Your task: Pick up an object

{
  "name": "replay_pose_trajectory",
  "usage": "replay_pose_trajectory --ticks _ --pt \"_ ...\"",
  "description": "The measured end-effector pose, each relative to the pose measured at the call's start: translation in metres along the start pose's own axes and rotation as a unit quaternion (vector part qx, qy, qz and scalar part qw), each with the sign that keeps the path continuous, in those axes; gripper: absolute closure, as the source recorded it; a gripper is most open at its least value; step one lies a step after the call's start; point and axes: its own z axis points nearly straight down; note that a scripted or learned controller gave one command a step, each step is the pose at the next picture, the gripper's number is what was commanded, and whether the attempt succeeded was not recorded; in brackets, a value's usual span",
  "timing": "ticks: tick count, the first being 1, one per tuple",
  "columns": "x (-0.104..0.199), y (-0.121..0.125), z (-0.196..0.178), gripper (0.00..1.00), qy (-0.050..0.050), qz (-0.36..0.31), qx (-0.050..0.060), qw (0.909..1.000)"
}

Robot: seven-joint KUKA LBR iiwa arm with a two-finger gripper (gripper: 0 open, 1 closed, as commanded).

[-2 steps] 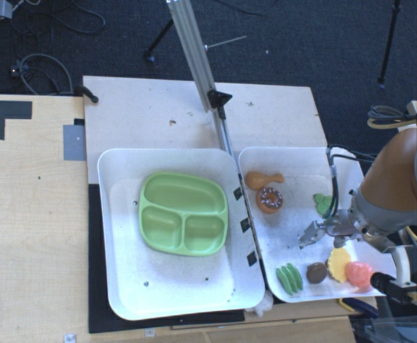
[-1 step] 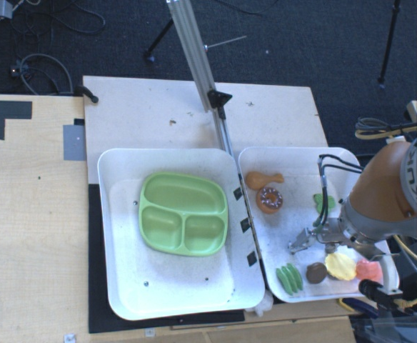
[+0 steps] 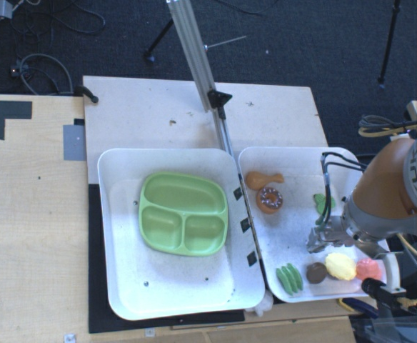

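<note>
Nearest you, along the right bin's (image 3: 294, 159) front edge, sit green beans (image 3: 290, 279), a brown lump (image 3: 316, 272), a yellow lemon (image 3: 341, 266) and a pink piece (image 3: 369, 269). The beans' long axis runs front to back, tilted slightly left at the far end. Your gripper (image 3: 323, 239) hangs just above the lump; whether it is spread or pressed together cannot be told. Farther back lie a drumstick (image 3: 263, 180) touching a donut (image 3: 270, 199). The left bin (image 3: 116, 227) holds a green plate (image 3: 183, 213).
</note>
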Motion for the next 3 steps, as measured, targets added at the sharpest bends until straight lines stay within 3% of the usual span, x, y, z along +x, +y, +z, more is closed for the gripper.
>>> replay_pose_trajectory --ticks 3 --pt "-0.002 0.003 -0.157 1.0 -0.002 -0.004 -0.002 1.0"
